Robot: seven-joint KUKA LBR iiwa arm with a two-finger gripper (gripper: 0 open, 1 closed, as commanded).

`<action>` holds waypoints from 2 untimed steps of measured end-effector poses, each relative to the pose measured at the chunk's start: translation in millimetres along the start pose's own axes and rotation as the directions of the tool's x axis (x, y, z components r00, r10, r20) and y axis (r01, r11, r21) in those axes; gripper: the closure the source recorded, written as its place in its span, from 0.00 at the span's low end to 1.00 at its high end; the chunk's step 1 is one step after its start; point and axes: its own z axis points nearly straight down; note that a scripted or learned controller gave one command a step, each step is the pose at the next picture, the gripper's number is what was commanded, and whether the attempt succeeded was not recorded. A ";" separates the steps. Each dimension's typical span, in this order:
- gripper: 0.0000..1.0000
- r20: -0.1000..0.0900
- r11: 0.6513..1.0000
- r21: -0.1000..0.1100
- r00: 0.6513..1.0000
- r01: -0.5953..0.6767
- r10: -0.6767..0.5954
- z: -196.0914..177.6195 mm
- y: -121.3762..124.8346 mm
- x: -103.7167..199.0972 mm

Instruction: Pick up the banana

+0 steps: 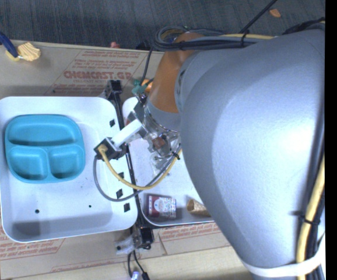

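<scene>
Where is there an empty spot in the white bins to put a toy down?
The left bin has bare floor below the blue divided tray, along its bottom wall, and to the tray's right. The right bin is crowded: the grey arm covers most of it, with a dark red box and a tan thing at its bottom edge.

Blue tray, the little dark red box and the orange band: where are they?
Blue tray [42, 147]: camera view, middle divider.
Dark red box [160, 206]: camera view, top face.
Orange band [164, 80]: camera view, left side.

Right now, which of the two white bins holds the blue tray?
The left bin: the blue tray lies in it. The right bin, mostly under the arm, holds a small dark box.
</scene>
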 end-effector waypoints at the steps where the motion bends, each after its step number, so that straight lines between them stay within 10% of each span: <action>1: 0.00 0.000 0.997 -0.001 0.997 -0.074 0.074 6.7 68.1 -61.6; 2: 0.00 0.000 0.998 -0.001 0.998 0.062 -0.062 22.5 20.2 -68.8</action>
